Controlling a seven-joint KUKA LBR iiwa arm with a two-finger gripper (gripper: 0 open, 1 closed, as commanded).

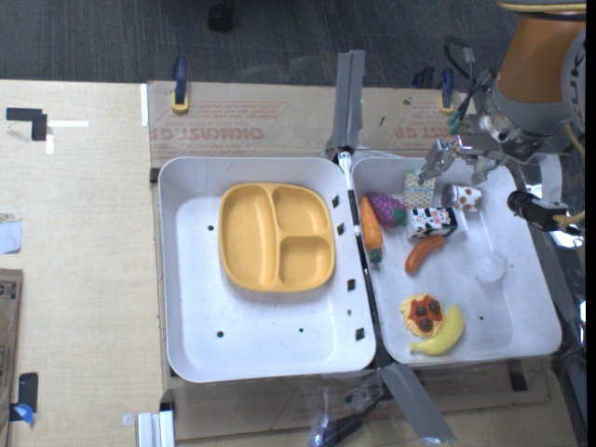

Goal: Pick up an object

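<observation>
Looking down on a pale wood bench (74,250), with brown cardboard (251,119) laid under two white bins and clipped along its top edge by a blue clamp (179,74). Beyond the bench, along the top of the frame, dark grey carpet (279,17) and a black caster (220,15). At upper left on the wood, a small black bracket (28,119).

In the left bin (186,333), at centre, a yellow plate (277,236) with three wells.

In the right bin (521,324), crowded toward the upper left: carrot (372,229) along the left wall, grapes (386,208) just beside it, pale block (419,192) above them, black-and-white toy (433,219) touching the block's lower edge, sausage (425,252) slanting below that, white cup (468,197) to the right. Lower down, well apart from that cluster, a banana (442,333) curled against a pizza slice (424,313).

Reaching in from upper right, grey arm (545,54) with orange band. Gripper (436,164) poised at the bin's upper left, just above the pale block. Whether clenched, released or grasping anything: cannot tell from this angle.
</observation>
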